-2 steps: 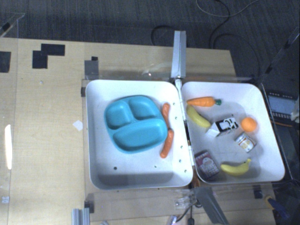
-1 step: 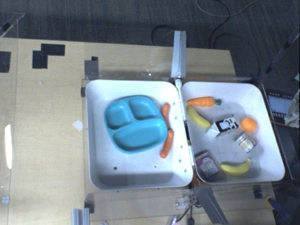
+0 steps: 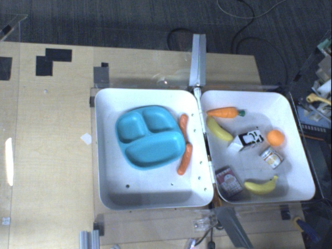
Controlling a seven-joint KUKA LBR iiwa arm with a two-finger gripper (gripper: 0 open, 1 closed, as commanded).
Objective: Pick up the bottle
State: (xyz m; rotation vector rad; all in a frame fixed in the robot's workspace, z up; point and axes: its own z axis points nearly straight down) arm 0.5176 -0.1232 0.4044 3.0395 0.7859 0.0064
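camera view, right bin (image 3: 290, 108): bottle (image 3: 271, 157), small, on its side near the right wall, just below an orange (image 3: 275, 138); two bananas (image 3: 219, 129), carrot (image 3: 224, 112), black-and-white carton (image 3: 249, 138). left bin (image 3: 104, 139): blue divided plate (image 3: 149, 136), two sausages (image 3: 184, 158) at its right edge. gripper state: cannot tell.

High slanted view over both bins (image 3: 104, 139)

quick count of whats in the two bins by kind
plate: 1
sausages: 2
carrot: 1
bananas: 2
orange: 1
bottle: 1
carton: 1
packet: 1
total: 10
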